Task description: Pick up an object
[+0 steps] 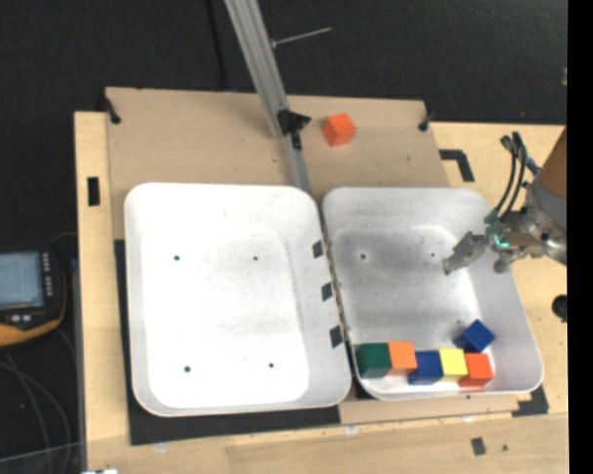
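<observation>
Blocks in rt bin (395, 215), along near wall: green block (374, 358), orange block (402, 355), blue block (426, 366), yellow block (454, 363), red-orange block (478, 366), w/ a second blue block (475, 336) just behind. Claw (466, 253) over bin's rt side, apart from blocks; grip state can't tell. Arm cut off at rt. Lft bin (227, 294) beside it. Orange cube (338, 129) on bench beyond bins.

The right bin (376, 215) lies under the gripper (469, 253). The left bin (227, 294) sits beyond that, away from the gripper, and the two touch edge to edge. Farther out, off the bench (94, 265), rests a pendant (15, 289) with a screen. A metal pole (262, 57) slants behind the bins, with an orange cube (338, 129) near its foot.
</observation>
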Tool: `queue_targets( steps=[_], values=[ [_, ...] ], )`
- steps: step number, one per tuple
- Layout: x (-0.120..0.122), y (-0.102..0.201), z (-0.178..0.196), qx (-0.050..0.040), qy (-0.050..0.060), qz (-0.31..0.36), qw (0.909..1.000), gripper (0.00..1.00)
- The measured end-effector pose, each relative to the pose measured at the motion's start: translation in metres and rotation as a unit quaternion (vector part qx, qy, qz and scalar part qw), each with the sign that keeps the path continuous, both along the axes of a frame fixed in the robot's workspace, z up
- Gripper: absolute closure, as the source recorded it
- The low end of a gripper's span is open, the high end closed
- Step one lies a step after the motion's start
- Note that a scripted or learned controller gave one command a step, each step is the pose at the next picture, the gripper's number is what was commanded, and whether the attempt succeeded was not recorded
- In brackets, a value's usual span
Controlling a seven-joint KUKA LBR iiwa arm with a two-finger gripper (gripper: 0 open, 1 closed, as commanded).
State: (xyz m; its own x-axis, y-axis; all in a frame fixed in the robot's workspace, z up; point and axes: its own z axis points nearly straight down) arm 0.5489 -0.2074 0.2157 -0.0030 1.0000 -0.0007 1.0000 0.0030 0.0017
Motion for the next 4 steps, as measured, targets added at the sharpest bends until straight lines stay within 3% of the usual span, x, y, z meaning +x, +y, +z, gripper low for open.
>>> queue_targets(
  steps=[1, 2, 3, 4],
  values=[
    [0.022, 0.032, 0.088, -0.0012, -0.004, 0.002, 1.0, 0.0],
    [0.026, 0.03, -0.022, 0.0003, 0.004, -0.002, 1.0, 0.0],
    [0.009, 0.072, 0.078, -0.0004, -0.004, 0.002, 1.0, 0.0],
    [0.018, 0.094, 0.09, 0.0001, -0.001, 0.001, 1.0, 0.0]
  ],
)
